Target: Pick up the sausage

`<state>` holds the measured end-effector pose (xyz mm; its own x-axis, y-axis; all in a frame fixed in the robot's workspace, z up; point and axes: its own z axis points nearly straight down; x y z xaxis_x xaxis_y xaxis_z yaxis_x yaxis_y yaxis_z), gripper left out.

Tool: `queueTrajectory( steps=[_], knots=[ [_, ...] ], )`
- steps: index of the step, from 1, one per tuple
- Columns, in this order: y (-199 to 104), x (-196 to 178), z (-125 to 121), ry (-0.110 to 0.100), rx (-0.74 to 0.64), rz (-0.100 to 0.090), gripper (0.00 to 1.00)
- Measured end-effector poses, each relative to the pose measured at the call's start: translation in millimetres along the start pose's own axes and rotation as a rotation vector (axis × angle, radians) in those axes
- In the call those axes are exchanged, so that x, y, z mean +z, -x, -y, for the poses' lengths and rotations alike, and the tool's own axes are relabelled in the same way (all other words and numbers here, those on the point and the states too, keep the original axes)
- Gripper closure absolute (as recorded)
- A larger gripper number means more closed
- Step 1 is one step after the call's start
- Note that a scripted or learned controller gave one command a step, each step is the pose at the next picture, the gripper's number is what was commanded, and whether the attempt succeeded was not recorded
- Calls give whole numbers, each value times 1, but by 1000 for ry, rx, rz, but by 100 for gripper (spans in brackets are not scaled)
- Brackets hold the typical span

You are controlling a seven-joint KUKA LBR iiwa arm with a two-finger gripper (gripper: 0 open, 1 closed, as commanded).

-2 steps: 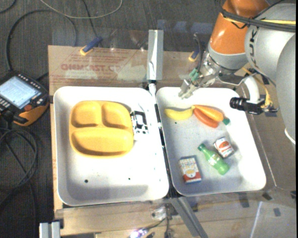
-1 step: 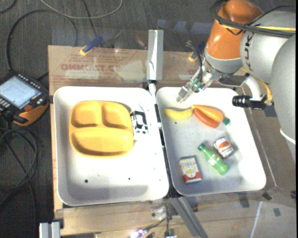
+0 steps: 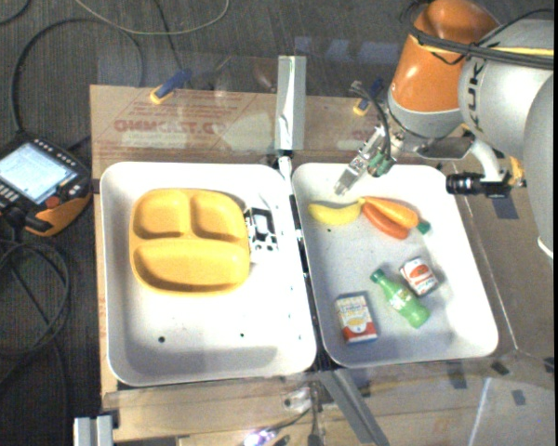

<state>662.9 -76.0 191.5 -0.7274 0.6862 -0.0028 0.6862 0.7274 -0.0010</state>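
On the table (image 3: pixel 195 124) stand two shallow white bins side by side. The arm (image 3: pixel 446 54) reaches in from the right over the far edge of the right bin (image 3: pixel 465 333), and its claw (image 3: pixel 349 182) hangs tilted above that bin's far left corner, just above the far end of a yellow banana (image 3: pixel 333 214). Whether the claw is released or clenched cannot be told, and nothing can be seen in its grasp. An orange carrot (image 3: pixel 391 215) lies just right of the banana, touching it. Nearer in the same bin are a small red and white can (image 3: pixel 418 276), a green bottle (image 3: pixel 402 300) lying just beside the can, and a small red box (image 3: pixel 356 318) to the bottle's left. The left bin (image 3: pixel 121 342) holds a yellow divided plate (image 3: pixel 188 242), with a small black and white item (image 3: pixel 261 230) at the plate's right edge. Which of these things is the sausage I cannot tell.
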Motion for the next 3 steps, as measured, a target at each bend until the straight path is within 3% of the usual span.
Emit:
queueTrajectory(
  steps=[1,2,3],
  knots=[
    [2,6,7,2,-181,1,100],
    [-31,-62,-23,5,-173,-1,100],
    [-36,-45,30,2,-9,-2,100]
  ],
)
